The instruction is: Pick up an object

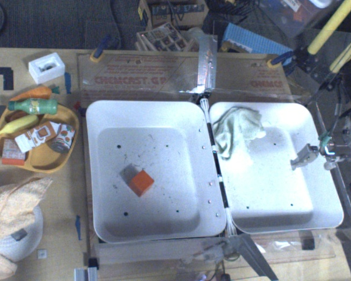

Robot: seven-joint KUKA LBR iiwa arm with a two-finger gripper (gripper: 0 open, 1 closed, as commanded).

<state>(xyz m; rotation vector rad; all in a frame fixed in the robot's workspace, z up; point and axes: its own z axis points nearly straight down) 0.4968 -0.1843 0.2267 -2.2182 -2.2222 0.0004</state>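
An orange cube (143,183) lies in the left bin (105,122), a little left of and below its middle, next to a small grey patch. A crumpled white and pale green cloth (237,129) lies in the upper left corner of the right bin (292,206). My gripper (307,156) hangs over the right side of the right bin, near its right rim, well apart from the cloth and far from the cube. Nothing shows in its grasp.
A yellow bowl (52,160) with several toy foods stands left of the bins. A small white box (47,67) sits behind it, and a beige cloth (14,206) lies at the lower left. Cables and yellow bars crowd the upper right.
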